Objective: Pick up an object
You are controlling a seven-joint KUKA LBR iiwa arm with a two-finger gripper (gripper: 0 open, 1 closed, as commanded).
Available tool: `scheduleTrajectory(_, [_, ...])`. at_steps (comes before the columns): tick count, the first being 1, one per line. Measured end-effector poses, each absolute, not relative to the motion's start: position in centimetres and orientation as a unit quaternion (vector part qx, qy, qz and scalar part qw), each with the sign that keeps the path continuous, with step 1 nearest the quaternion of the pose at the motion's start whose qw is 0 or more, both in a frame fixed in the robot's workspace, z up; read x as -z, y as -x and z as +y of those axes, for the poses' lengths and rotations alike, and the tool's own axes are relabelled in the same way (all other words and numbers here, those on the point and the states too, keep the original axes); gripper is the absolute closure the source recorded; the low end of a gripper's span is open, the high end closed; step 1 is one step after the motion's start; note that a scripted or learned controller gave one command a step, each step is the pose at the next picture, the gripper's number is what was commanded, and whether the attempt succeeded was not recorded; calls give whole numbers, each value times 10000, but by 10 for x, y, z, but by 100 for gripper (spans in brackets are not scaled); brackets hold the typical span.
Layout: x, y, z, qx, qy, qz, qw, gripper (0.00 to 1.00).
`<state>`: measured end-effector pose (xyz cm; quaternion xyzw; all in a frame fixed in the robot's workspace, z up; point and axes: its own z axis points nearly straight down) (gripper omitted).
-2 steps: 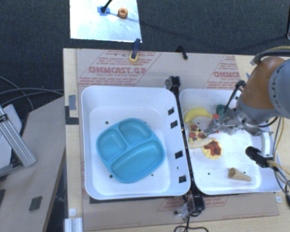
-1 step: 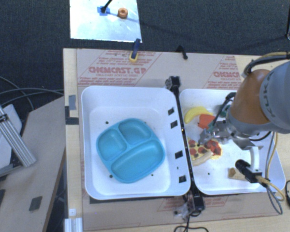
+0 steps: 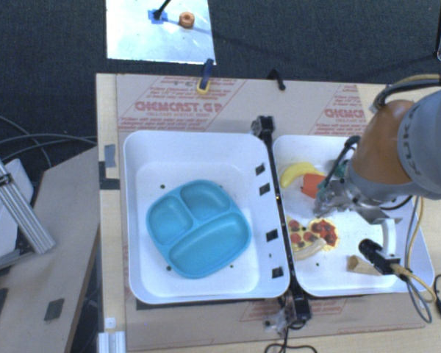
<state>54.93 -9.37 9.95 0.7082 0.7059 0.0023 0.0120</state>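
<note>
The arm [image 3: 408, 149] reached in from the right and hung low over the right-hand bin [image 3: 419, 252], its wrist tilted down toward the cluster of toy food near that bin's left wall. The gripper [image 3: 327, 201] sat among these pieces, just above the pizza slice [image 3: 314, 235] and right beside the orange-red piece [image 3: 312, 184], with the yellow banana [image 3: 298, 172] a little farther up. A small tan wedge [image 3: 360, 265] lay near the bin's front, well apart from the tool. In the left-hand bin [image 3: 198, 157] lay a blue divided plate [image 3: 198, 228], untouched.

The step in hand looked like the descent onto a target, or the moment just before closing, with nothing lifted yet. How the jaws stood could not be told: the wrist and cabling hid the tips from this slanted view, and no object was visibly caught between them. Probably the orange-red piece or the top edge of the pizza slice was the aim, though the angle left that uncertain.

The next move would call for a clean close on a single piece, then a straight lift clear of the bin wall; the crowded neighbours could be nudged or pinched along with it.
</note>
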Motion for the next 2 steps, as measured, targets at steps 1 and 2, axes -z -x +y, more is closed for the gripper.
scheduleTrajectory(1, [-190,-572,-8,-56,-7022,7120,29,100])
scheduleTrajectory(2, [-358,-567,84,-98,-7019,7122,46,100])
